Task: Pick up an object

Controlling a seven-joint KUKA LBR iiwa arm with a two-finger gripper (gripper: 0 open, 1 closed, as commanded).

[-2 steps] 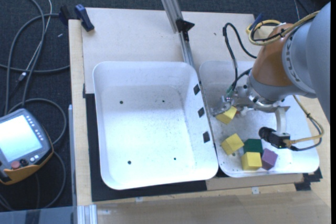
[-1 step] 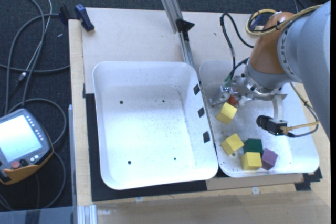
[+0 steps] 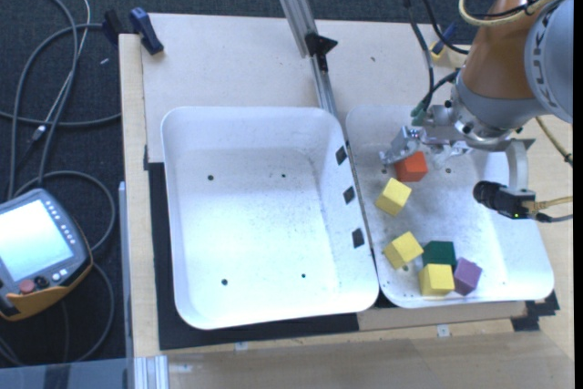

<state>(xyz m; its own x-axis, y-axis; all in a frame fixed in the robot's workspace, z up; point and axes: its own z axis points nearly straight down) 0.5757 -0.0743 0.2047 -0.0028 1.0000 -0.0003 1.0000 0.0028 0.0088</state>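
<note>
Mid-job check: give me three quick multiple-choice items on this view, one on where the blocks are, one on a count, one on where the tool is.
1. Which bin holds the blocks?
A. the left bin
B. the right bin
C. both bins

2. How many yellow blocks are there?
A. one
B. three
C. five

3. Where is the tool?
A. low over the right bin, at the orange block
B. over the left bin
C. off the bench, by the handheld screen

Answers:
1. B: every block lies in the right bin, none in the left bin.
2. B: three yellow blocks, beside a green block and a purple block.
3. A: the tool sits directly above the orange block.
</note>
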